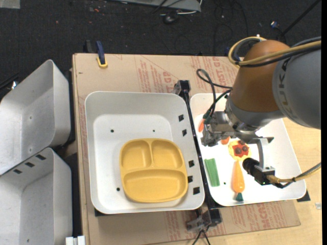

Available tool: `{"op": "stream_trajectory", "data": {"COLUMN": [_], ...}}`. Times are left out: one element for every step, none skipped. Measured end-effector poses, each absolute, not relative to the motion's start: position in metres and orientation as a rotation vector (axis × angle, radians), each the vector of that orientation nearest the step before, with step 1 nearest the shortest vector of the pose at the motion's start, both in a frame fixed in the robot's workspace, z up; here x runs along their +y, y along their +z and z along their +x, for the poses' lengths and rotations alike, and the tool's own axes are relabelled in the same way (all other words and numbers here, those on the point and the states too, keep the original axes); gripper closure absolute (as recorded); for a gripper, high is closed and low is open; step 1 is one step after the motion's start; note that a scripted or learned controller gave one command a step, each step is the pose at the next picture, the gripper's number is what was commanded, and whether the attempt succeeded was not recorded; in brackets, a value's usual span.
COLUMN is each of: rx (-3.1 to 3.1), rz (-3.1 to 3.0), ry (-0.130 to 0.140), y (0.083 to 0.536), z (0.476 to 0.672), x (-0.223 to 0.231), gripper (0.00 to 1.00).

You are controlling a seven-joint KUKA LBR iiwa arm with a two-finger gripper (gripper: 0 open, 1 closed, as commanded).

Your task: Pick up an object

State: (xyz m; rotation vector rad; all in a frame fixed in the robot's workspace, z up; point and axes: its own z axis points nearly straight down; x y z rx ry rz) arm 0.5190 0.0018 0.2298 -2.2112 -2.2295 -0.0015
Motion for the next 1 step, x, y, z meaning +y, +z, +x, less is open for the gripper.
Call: {"op": "stream_trajectory", "data": {"rx": [-2.23], "rz": [-2.212], "ry": [-0.002], "y": [0.2219], "z": [0.5381], "x": [0.0501], "gripper": [1.0]}}
